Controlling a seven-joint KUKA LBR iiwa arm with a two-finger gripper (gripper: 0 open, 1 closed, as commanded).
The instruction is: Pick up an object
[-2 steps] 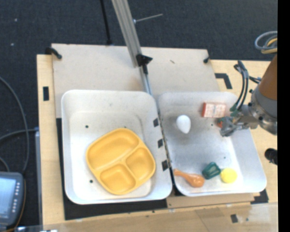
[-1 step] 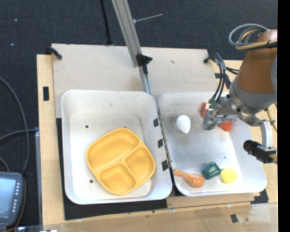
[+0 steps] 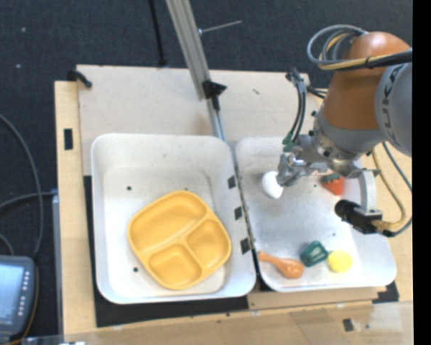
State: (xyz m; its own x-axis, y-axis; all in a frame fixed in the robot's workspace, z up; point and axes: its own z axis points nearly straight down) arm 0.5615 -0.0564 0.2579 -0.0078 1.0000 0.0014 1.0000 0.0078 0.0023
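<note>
My hand (image 3: pixel 286 171) hangs beside the small white object (image 3: pixel 272 185), grip state unclear. It looks light, smooth, rounded; I'd pinch across its middle.

On your counter (image 3: pixel 140 99) the two bins sit side by side, touching along their inner edges. The left bin (image 3: pixel 111 164) holds one divided plate (image 3: pixel 178 238), lying toward its near half. In the right bin (image 3: pixel 373 264), a small round object (image 3: pixel 272 185) lies near the left wall toward the far end, just beside the arm's jaws (image 3: pixel 293 165). Along the near edge you have three things in a row: a spoon-like piece (image 3: pixel 281 264) leftmost, a small block (image 3: pixel 313 253) to its right, and a ball (image 3: pixel 339 261) just beside that. Another small item (image 3: pixel 334 185) lies partly under the arm. A slanted rail (image 3: pixel 190 42) rises behind the bins.
</note>
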